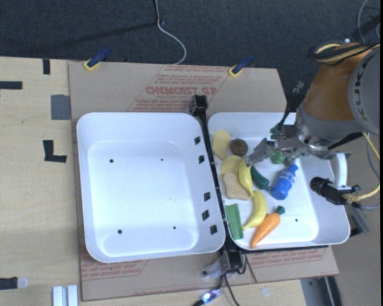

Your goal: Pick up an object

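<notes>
We note gripper [271, 150] at centre-right of frame, over right bin [306, 231]; finger state: can't tell. Blue bottle [284, 180] lies just below-right, long axis running lower-left to upper-right.

The toys [252, 193] lie heaped in the right bin [306, 231], beside the left bin [102, 171].

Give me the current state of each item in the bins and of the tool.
Tool: low over the right bin, nothing seen held.
Blue bottle: lying tilted.
Carrot: lying at the near wall.
Banana: lying flat beside the carrot.
Green block: lying along the divider.
Left bin: white floor showing.
</notes>
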Available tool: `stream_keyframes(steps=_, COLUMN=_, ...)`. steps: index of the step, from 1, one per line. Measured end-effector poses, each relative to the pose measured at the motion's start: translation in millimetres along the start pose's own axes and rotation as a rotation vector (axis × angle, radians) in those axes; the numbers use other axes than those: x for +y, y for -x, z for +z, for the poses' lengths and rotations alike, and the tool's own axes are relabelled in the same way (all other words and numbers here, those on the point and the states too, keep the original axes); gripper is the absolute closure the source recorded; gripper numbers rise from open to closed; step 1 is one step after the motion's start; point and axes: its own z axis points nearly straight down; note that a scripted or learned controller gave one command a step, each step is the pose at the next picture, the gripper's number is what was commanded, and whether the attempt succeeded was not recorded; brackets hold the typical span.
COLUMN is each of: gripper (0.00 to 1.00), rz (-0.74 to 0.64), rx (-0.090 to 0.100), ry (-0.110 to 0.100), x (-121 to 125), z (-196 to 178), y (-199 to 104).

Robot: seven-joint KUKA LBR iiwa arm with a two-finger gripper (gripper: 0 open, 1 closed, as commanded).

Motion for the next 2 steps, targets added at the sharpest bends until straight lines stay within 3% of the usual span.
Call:
stream_keyframes(steps=1, gripper=0.00, rz=0.001, rx=-0.002, ry=-0.004, x=-43.6, z=111.7, y=-24.7)
stream_keyframes(steps=2, gripper=0.00, rz=-0.001, rx=-0.001, ry=0.004, x=13.5, z=106.2, y=-18.7)
